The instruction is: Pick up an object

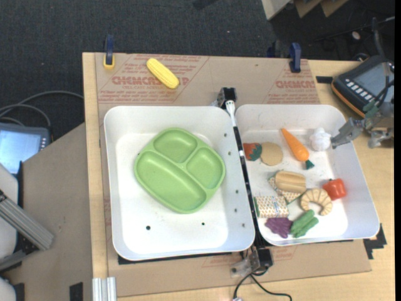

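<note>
The right bin [357, 168] holds several toy foods: an orange carrot [294, 144], a white lump [319, 140], a red and green piece [252, 150], a beige round biscuit [272, 153], a tan bread roll [290, 180], a red pepper [336, 189], a croissant [316, 200], a patterned wafer [272, 205], purple grapes [279, 226] and a green pod [304, 223]. My grey gripper [349, 132] reaches in at the right edge, over the bin's far right rim, just right of the white lump. Nothing shows in its grasp.
The left bin [125, 218] holds a green divided plate [180, 168]. A yellow corn cob [163, 73] lies on the cardboard behind it. A dark control pendant [363, 86] sits at the back right. Two clamps grip the board's far edge.
</note>
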Tool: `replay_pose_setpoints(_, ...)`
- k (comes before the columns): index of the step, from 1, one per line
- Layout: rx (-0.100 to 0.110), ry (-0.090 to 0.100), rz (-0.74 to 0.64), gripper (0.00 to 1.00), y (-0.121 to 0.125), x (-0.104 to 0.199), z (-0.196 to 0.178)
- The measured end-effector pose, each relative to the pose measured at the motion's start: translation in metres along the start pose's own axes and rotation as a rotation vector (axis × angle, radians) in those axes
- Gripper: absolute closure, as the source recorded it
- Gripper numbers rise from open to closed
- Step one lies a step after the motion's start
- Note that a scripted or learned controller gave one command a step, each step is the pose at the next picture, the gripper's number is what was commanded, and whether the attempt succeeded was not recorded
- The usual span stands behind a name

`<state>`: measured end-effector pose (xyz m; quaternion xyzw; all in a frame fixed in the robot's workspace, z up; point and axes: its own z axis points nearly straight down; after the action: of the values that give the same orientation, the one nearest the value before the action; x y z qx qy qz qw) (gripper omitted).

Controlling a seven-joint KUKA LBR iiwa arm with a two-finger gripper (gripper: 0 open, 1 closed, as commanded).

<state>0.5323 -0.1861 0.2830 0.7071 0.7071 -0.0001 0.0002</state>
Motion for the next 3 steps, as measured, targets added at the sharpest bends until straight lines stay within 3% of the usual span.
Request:
replay_pose_setpoints(1, 0.010, 0.005, -0.006, 0.00, 0.069, 0.042, 0.166)
replay_pose_setpoints(2, 0.010, 0.009, -0.002, 0.00, 0.104, 0.020, 0.200)
replay_pose_setpoints(3, -0.001, 0.001, -0.003, 1.00, 0.104, 0.018, 0.187)
